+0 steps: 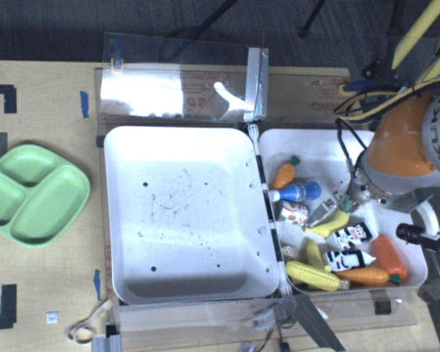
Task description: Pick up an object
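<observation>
The right bin (319, 144) holds a heap of toy food. In it are a carrot (284, 174), a blue bottle (301, 193), a red and white can (295, 213), a banana (330, 224), two black and white cartons (350, 235), a corn cob (312, 275) and a long orange carrot (363, 276). My gripper (336, 207) reaches down from the orange-banded wrist (400, 149) into the middle of this bin. It sits just above the banana and right of the blue bottle. Nothing is visibly lifted.
The left bin (183, 211) is beside it, across a shared wall (264, 204). A green divided plate (33, 194) lies on the bench at far left. Cables (374, 94) hang near the arm at upper right. A clear panel (180, 90) stands behind the left bin.
</observation>
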Motion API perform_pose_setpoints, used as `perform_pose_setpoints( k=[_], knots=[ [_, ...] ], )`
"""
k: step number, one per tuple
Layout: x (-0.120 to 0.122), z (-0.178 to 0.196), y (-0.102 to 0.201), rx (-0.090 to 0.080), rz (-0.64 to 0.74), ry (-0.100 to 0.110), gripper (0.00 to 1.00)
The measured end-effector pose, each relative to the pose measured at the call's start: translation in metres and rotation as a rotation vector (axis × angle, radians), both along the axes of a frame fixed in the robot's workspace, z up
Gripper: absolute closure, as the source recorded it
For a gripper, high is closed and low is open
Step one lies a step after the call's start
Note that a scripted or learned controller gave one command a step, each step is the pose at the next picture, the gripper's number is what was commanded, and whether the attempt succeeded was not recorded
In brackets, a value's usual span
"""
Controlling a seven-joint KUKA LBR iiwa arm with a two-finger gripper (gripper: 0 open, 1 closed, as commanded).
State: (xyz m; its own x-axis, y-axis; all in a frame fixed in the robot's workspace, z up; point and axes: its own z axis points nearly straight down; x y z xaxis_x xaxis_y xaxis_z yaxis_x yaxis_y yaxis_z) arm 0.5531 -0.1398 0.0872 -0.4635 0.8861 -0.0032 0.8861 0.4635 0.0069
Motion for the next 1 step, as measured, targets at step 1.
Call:
perform_pose_setpoints(
  k=[1],
  knots=[
    [0.0144, 0.0597, 0.0088, -0.004, 0.46, 0.001, 0.0]
  ],
)
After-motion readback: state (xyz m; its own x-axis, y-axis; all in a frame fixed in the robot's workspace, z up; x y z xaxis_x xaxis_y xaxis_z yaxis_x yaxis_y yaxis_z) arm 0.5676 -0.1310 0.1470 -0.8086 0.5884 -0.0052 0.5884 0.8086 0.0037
